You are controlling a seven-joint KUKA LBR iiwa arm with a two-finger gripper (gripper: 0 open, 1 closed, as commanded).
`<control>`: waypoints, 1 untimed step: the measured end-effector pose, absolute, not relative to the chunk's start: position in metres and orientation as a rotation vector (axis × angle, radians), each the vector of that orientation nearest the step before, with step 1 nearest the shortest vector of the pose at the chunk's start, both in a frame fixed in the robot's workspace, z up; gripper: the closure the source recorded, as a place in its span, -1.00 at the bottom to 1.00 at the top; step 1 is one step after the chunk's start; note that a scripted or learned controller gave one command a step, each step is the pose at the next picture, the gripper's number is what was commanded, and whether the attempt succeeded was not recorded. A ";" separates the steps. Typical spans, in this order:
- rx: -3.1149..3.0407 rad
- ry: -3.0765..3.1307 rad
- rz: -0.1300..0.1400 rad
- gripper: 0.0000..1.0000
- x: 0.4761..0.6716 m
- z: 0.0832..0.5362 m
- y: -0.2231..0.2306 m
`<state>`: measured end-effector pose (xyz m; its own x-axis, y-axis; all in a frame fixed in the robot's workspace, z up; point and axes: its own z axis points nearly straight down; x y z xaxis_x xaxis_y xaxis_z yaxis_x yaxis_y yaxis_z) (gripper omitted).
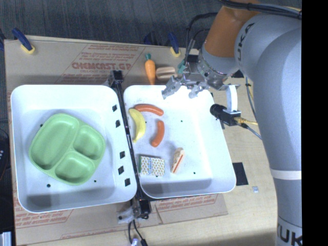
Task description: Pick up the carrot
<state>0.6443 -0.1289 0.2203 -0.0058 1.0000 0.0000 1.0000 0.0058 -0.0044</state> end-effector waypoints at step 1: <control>-2.372 -2.051 0.007 -1.00 0.655 0.090 -0.119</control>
